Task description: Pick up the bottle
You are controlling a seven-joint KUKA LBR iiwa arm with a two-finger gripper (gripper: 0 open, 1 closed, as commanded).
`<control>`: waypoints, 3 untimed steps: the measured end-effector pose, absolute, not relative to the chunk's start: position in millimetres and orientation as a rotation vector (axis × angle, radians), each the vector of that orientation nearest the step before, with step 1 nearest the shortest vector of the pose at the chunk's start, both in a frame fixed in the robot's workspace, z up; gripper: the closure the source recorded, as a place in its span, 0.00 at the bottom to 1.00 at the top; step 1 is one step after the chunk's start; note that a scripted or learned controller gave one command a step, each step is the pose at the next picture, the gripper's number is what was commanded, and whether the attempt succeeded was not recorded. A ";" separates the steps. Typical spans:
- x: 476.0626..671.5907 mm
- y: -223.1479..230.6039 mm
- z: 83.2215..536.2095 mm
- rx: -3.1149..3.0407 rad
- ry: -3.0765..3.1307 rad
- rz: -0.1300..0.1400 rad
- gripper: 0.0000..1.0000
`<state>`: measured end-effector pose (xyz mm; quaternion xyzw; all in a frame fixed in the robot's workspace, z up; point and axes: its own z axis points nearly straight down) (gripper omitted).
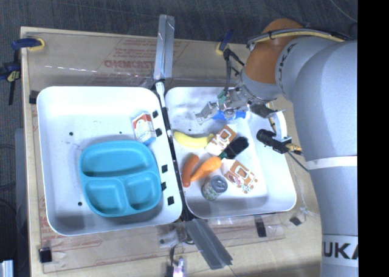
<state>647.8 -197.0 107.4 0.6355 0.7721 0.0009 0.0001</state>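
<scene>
Our gripper (226,107) hovers at the right bin's (276,194) far end; we cannot tell its state. The bottle (228,140) lies just nearer us, long axis slanting toward the banana (191,140).

A blue tray (120,183) lies in the left bin (55,112); a banana (191,140) and carrot (203,167) in the right.
</scene>
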 end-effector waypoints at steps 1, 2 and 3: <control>648.1 -198.1 117.2 1.990 2.427 -0.004 1.00; 647.2 -197.7 117.1 1.994 2.432 -0.007 0.00; 644.0 -208.6 102.3 1.785 2.580 -0.010 0.00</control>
